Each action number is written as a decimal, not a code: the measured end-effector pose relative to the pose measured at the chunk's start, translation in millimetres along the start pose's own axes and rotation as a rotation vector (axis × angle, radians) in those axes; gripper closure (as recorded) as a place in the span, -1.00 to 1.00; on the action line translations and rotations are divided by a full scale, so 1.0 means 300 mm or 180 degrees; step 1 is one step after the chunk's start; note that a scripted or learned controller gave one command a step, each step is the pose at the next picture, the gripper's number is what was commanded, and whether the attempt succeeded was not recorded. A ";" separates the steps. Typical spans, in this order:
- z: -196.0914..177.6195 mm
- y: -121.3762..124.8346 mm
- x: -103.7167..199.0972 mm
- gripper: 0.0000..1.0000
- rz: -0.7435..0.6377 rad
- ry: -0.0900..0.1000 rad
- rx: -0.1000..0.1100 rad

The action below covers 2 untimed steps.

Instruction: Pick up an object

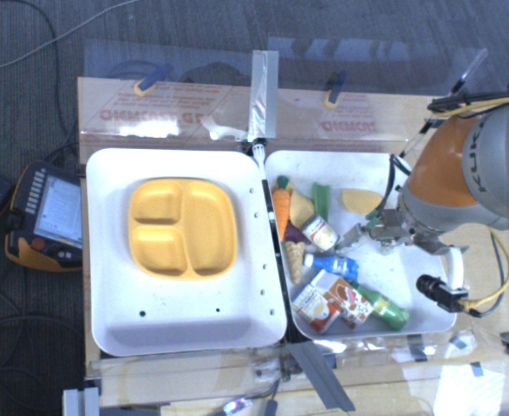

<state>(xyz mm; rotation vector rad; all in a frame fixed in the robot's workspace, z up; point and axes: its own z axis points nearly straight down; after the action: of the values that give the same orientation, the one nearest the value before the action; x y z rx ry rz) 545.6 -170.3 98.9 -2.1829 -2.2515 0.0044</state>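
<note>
The right bin (345, 157) holds several small objects. An orange carrot (281, 208), a green piece (322, 198) and a pale yellow piece (361, 200) lie toward its back. A small jar (320, 233) and a blue-and-white bottle (332, 265) lie mid-bin. A red-and-white packet (328, 302) and a green bottle (385, 309) lie at the front. My gripper (377, 232) hangs low over the bin's right half, just right of the jar and above the blue bottle's cap end. Nothing shows held in it.
The left bin (107, 258) carries a yellow divided plate (183, 226). A handheld control pendant (46, 219) lies on the floor left of the bench. The arm's orange band (440, 167) and a black cable connector (436, 291) overhang the right bin's right edge.
</note>
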 end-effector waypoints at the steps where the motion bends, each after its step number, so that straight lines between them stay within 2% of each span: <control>1: 0.029 0.034 0.158 -1.00 0.0382 -0.0026 -0.0061; 2: 0.028 -0.109 0.222 -1.00 0.0290 -0.0024 -0.0084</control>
<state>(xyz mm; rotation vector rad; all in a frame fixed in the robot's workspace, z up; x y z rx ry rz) 511.0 -104.8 91.0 -2.3006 -2.1659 -0.0167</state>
